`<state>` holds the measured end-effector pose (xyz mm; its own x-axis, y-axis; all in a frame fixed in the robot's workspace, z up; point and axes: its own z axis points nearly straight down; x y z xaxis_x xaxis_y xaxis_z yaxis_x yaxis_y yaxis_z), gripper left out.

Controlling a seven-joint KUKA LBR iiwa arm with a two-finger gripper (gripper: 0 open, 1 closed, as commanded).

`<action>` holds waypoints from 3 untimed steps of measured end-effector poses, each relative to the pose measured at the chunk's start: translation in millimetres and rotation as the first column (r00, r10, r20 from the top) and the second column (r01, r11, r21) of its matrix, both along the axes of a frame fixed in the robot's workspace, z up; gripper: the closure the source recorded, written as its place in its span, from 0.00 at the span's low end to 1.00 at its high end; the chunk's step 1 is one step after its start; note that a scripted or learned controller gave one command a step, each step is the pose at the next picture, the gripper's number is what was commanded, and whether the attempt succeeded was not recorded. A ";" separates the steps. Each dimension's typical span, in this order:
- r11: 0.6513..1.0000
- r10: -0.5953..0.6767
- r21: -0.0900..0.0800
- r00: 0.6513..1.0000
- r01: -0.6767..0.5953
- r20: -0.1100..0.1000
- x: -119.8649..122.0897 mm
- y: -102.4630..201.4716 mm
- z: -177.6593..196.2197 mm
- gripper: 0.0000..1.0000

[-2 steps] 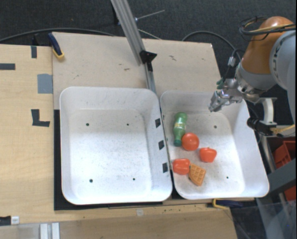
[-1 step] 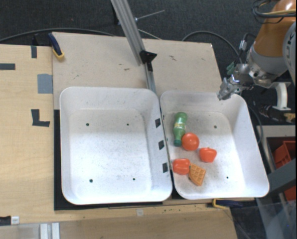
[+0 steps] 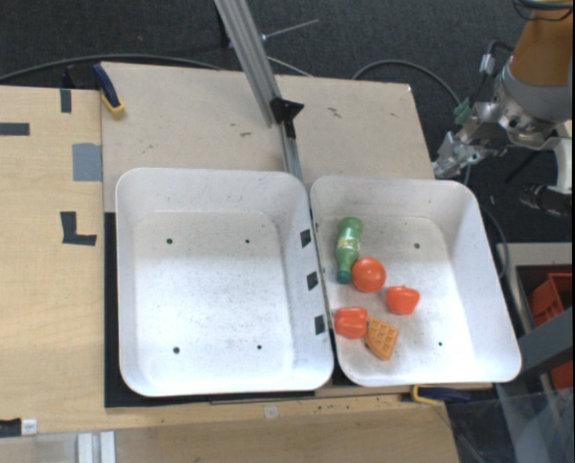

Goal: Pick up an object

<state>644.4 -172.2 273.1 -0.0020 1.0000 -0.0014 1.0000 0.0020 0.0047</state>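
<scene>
The right bin (image 3: 480, 258) holds a green bottle (image 3: 347, 248) lying near its left wall, a round red-orange tomato (image 3: 369, 275) just below it, a red strawberry-like piece (image 3: 402, 300), a small red-orange piece (image 3: 350, 322) and a tan waffle piece (image 3: 381, 339). My gripper (image 3: 453, 156) hangs above the bench just outside the right bin's far right corner, apart from all the objects. Nothing shows between its fingers.
The left bin (image 3: 133, 258) stands beside the right one. A slanted metal rail (image 3: 252, 51) runs from the top down to the gap between the bins. A blue and yellow clamp (image 3: 109, 91) sits at the bench's far left corner. Cables lie at the right.
</scene>
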 end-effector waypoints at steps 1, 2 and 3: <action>1.000 0.002 0.002 1.000 -0.002 -0.007 -8.4 45.4 -12.7 1.00; 1.000 0.003 0.002 1.000 -0.003 -0.008 -17.1 92.0 -24.9 1.00; 1.000 0.004 0.003 1.000 -0.004 -0.008 -14.1 142.2 -37.2 1.00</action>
<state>630.3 -30.0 235.8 -0.0061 1.0000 0.0015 1.0000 0.0061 -0.0031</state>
